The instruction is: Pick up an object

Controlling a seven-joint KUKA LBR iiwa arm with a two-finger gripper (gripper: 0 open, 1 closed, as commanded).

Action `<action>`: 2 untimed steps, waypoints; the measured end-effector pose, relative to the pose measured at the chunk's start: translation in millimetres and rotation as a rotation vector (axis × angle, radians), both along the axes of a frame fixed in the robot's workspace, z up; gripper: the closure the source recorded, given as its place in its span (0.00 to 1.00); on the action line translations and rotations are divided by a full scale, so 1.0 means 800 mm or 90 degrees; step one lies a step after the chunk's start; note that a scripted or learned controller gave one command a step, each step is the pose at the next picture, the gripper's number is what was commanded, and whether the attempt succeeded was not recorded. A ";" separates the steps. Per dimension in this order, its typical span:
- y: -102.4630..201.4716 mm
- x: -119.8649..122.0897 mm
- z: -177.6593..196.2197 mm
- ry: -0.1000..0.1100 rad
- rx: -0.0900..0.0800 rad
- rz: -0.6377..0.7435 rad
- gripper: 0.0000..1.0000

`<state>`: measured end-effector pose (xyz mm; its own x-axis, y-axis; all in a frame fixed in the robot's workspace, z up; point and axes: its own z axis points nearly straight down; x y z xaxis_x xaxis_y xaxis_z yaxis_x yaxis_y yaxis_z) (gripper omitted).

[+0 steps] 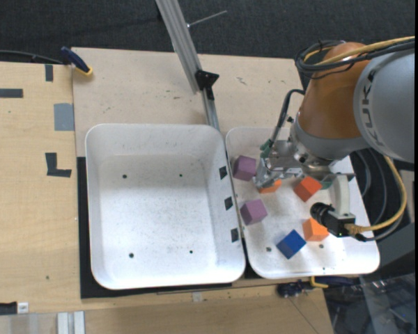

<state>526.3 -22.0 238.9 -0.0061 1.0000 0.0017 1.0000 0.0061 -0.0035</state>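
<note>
We see the gripper (270,176) low in the right bin (366,259), over an orange block (268,185) near its left edge. We can't tell its grip state; nothing looks lifted, so the pick remains undone.

White bins (160,207), two purple blocks (245,167), blue block (290,243), orange blocks (307,188), grey-and-orange arm (355,103)

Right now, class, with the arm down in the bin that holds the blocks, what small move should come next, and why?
Probably a short, straight lift. The gripper sits low in the right bin over a small orange block, with a purple block close beside it. Rising would show whether the orange block comes up, without nudging its neighbour.
</note>
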 end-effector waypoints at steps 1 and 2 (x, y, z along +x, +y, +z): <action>0.070 0.002 -0.015 0.001 0.000 0.001 1.00; 0.132 -0.004 -0.026 0.001 -0.001 0.000 1.00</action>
